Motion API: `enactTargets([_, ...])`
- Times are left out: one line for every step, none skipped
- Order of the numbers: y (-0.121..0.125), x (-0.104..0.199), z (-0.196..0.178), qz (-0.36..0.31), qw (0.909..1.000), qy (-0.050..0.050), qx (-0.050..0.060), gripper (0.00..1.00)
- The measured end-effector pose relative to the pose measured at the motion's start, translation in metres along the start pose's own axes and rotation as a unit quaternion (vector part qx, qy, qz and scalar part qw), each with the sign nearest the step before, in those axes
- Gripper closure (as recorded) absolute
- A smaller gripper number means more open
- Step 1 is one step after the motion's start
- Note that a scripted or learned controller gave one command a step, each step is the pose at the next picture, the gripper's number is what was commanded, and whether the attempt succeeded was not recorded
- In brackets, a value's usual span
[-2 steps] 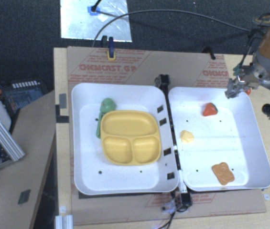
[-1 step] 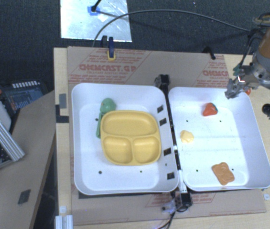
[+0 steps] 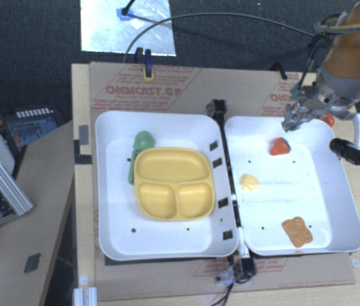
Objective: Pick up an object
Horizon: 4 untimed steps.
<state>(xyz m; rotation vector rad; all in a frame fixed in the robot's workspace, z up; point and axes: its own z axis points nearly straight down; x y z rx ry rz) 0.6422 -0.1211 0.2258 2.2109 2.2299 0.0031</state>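
Observation:
My gripper (image 3: pixel 292 121) hangs over the far edge of the right bin (image 3: pixel 332 190), its tip pointing down-left. Just below and left of it lies a red-orange piece (image 3: pixel 280 146) on the bin floor, apart from the gripper. A small pale yellow piece (image 3: pixel 249 182) lies near the bin's left wall. A brown-orange piece (image 3: pixel 297 231) lies toward the bin's near edge. Nothing shows between the fingers.
The left bin (image 3: pixel 113 171) holds a yellow three-compartment tray (image 3: pixel 170 182) with a green object (image 3: pixel 141 142) partly under its far left corner. A black divider strip (image 3: pixel 223 164) runs between the bins. Cables arc over the bench behind them.

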Motion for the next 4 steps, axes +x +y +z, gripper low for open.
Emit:
enactTargets([0.0, 0.056, 0.009, 0.0, 1.0, 0.0, 0.0, 1.0])
enactTargets([-0.013, 0.108, 0.001, -0.001, 1.0, 0.001, 0.001, 1.0])
enactTargets([-0.006, 0.158, -0.002, -0.001, 1.0, 0.001, 0.0, 1.0])
enactTargets([-0.011, 0.206, -0.01, 0.0, 1.0, 0.001, 0.001, 1.0])
